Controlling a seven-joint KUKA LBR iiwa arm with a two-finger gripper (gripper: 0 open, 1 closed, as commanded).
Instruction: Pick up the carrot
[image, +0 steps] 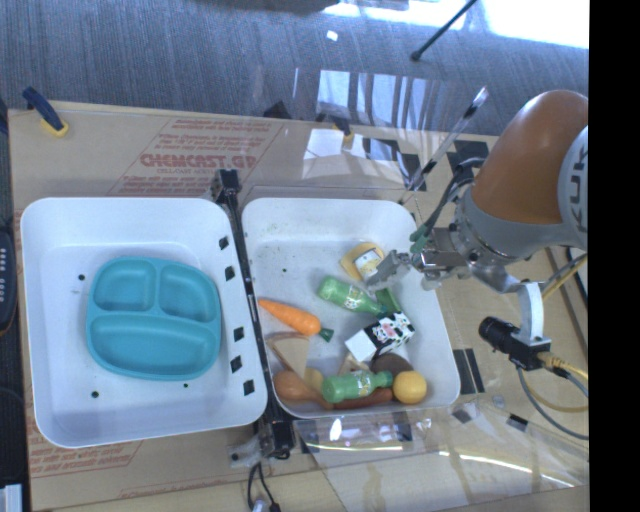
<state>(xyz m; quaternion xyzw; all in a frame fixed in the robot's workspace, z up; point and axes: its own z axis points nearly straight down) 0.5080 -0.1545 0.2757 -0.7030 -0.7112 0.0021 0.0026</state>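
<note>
- i see two white bins side by side on the bench; the left bin (40, 330) holds a teal divided plate (153, 317) lying flat near its middle.
- the right bin (300, 225) carries the clutter, and the carrot (290, 316) is in it, lying on its side near the bin's left wall, its tip pointing toward the divider and its thicker end toward the middle.
- nothing touches the carrot from above; it lies bare on the white floor, with a tan piece just below it.
- right of the carrot is a green bottle (349, 295), and above that a yellow block (363, 260).
- lower down i make out a black-and-white cow-patterned carton (383, 335), a second green bottle (357, 385) lying along the bottom wall, and a yellow lemon (409, 386) beside it.
- the arm comes in from the right, and the gripper (395, 268) hangs over the upper right part of that bin, near the yellow block and well apart from the carrot.
- from my feed i cannot tell how the gripper is set; it is too blurred against the clutter.
</note>
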